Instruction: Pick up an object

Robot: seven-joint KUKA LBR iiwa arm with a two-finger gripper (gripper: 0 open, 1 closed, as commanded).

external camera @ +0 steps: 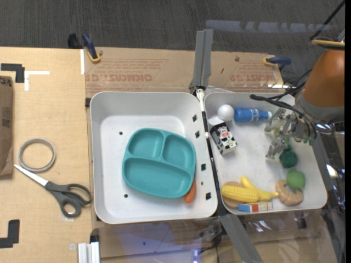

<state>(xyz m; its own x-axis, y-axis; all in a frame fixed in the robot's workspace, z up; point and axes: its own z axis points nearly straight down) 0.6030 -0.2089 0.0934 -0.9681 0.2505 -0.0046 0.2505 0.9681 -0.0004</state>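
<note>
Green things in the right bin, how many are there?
2. A dark green object lies near the right wall, right under the gripper. A lighter green ball sits just below it, touching a tan piece. The arm may hide more.

Scissors and a tape roll lie on the bench.

Plastic, cardboard and metal on the bench

The two white bins look like smooth, slightly glossy plastic; the teal divided plate is matt plastic; brown cardboard lies at upper centre; the scissors at lower left have shiny metal blades.
</note>
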